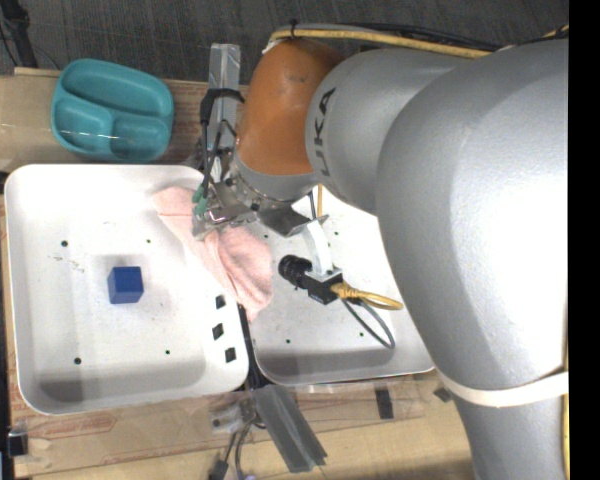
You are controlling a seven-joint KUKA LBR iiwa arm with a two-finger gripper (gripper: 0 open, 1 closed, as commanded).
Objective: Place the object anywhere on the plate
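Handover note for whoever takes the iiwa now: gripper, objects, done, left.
Gripper: low over the pink cloth, at the wall between the two bins; cannot tell whether the fingers are open or shut, or whether anything is held.
Pink cloth: draped over that shared wall, partly in each bin.
Blue cube: lies loose in the left bin, apart from the cloth.
Teal divided plate: on the bench beyond the left bin, nothing on it.
Done: nothing placed.
Left: grasp the object, carry it to the plate, release.
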